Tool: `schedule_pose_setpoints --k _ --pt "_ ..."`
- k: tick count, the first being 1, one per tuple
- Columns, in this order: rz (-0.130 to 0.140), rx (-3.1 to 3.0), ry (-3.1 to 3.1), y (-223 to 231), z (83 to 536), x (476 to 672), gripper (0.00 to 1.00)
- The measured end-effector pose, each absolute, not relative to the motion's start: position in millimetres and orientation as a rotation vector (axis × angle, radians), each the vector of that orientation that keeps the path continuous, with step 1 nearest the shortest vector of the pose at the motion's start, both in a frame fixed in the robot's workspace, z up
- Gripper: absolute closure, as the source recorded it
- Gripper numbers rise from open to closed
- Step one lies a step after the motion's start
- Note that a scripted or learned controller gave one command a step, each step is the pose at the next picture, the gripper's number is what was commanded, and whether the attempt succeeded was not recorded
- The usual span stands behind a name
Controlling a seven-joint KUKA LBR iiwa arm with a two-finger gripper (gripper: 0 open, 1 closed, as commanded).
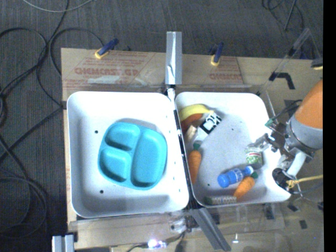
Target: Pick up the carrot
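Two orange carrots lie in the right bin (231,100). One carrot (194,162) rests against the bin's left wall with its green end pointing to the back. A shorter carrot (244,187) lies near the front, just right of a blue bottle (234,176). My gripper (273,143) hangs over the bin's right rim, to the right of and behind the shorter carrot, touching neither carrot. Nothing shows between its fingers.
In the right bin are also a yellow banana (193,110), a black-and-white box (210,124), a small green-labelled jar (254,156) close to the gripper, and a dark stick (220,199) at the front wall. The left bin (84,140) holds a blue divided tray (134,153).
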State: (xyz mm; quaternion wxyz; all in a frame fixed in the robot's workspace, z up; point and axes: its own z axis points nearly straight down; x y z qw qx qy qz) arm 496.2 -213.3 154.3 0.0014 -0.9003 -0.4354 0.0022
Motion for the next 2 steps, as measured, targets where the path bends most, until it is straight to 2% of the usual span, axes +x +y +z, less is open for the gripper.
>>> schedule_pose_setpoints --k 1,2 --pt "-0.019 -2.774 -1.439 -201.1 89.0 489.5 0.0" --pt "-0.014 -2.788 -1.443 -205.7 98.5 489.5 1.0"
